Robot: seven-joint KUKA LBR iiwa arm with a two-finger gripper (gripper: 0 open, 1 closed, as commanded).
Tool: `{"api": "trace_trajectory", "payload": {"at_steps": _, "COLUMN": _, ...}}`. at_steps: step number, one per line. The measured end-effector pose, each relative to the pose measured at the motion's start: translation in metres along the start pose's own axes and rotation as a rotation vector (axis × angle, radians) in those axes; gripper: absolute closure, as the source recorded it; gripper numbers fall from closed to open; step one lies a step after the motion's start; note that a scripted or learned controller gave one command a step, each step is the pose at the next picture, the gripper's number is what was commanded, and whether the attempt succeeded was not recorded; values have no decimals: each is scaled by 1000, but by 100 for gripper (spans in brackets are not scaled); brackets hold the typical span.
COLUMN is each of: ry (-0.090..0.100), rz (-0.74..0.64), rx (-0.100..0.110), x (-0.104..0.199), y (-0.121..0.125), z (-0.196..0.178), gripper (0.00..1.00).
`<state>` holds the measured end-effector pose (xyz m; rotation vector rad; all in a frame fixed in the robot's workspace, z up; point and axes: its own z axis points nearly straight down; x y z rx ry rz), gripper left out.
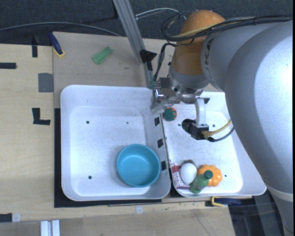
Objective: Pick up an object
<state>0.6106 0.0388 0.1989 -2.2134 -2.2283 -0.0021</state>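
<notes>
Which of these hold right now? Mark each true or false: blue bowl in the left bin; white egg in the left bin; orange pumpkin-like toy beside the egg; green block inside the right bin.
1. The blue bowl sits in the left bin. True.
2. The white egg lies in the left bin. False: it lies in the right bin, near its front edge.
3. The orange toy is beside the egg. True.
4. The green block is inside the right bin. False: it lies on the bench, behind the left bin.
</notes>
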Motion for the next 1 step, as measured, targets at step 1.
{"api": "trace_trajectory", "payload": {"at_steps": 1, "ry": 1, "rz": -1, "rx": -2, "x": 53, "y": 30, "z": -17, "gripper": 100}}
